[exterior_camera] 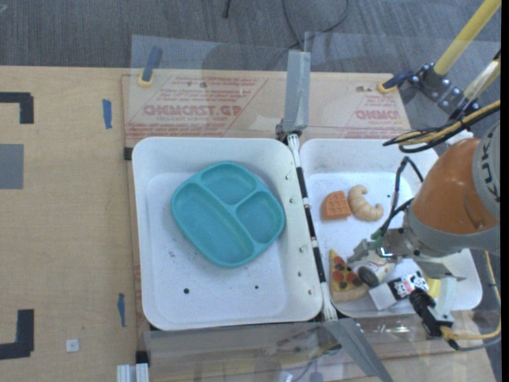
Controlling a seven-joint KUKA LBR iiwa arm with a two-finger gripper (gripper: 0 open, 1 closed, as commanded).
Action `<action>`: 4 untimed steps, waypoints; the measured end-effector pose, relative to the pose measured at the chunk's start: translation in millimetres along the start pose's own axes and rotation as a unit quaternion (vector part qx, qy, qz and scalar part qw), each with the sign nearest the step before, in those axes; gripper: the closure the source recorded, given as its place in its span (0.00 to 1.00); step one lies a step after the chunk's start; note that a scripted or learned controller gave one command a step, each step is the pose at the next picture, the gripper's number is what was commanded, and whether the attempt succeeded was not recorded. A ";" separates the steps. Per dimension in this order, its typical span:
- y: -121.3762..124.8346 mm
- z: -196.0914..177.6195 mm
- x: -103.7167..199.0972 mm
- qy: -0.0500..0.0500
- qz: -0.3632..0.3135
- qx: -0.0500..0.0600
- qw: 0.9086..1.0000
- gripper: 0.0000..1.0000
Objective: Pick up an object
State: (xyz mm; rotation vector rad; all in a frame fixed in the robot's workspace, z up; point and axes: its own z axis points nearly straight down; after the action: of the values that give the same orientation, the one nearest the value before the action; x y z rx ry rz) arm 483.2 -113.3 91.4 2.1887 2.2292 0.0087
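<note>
Camera view: gripper (367,263) hovers low beside the pizza slice (343,277); finger state cannot be told. Centre squarely over the slice before closing.

Wooden tabletop (64,213) with two white bins side by side.

Left bin (155,293) and right bin (318,153) touching along a hinged seam at centre, both resting on a clear sheet (207,106) with red print, spread over the far part of the wood. Black tape marks (20,106) at the left edge, far and near. Small blue tape strips (106,114) left of the bins. Yellow clamp (146,76) at the sheet's far left corner.
</note>
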 end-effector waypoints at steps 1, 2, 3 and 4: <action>2.3 -9.4 1.5 0.001 0.000 -0.003 1.000 1.00; 1.8 -9.0 1.6 0.001 0.000 -0.002 1.000 0.00; -0.3 2.4 -33.5 0.006 -0.082 0.002 0.997 0.00; 1.3 -8.7 -36.6 0.003 -0.079 -0.002 0.997 1.00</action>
State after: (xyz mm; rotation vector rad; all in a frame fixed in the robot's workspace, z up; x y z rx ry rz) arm 485.1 -149.8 100.4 2.0071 2.3960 0.0171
